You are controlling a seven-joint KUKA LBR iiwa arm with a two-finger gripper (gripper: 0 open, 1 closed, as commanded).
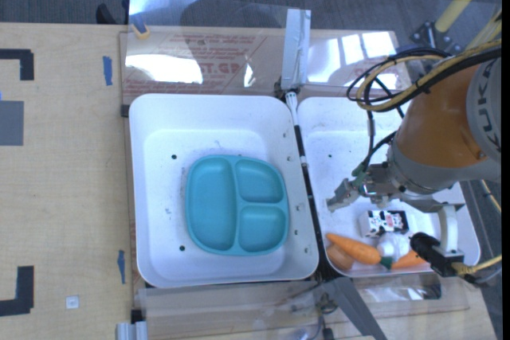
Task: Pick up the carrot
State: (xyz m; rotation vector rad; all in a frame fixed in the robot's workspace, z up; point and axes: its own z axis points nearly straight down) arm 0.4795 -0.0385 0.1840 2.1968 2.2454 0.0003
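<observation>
Two shallow white bins sit side by side on the table. The left bin [151, 171] holds a teal divided plate [237, 204] with three compartments, lying flat near the bin's middle. The right bin [335, 131] is partly covered by the arm [442, 131], which reaches in from the table's right edge with its orange band over the bin's right side and black cables looped above it.

The claw [344, 196] hangs over the middle of the right bin, pointing toward the wall between the bins. Its tips are small and blurred, so whether it is released or clenched cannot be told. Nothing shows between them.

The carrot [354, 248] lies along the near edge of the right bin, close to its near left corner, orange and pointing left to right. It lies apart from the claw, nearer the table's front edge. Just beside its right end are a small white thing [388, 246] and another orange piece [409, 258]. A small black-and-white item [386, 220] lies just behind them.
</observation>
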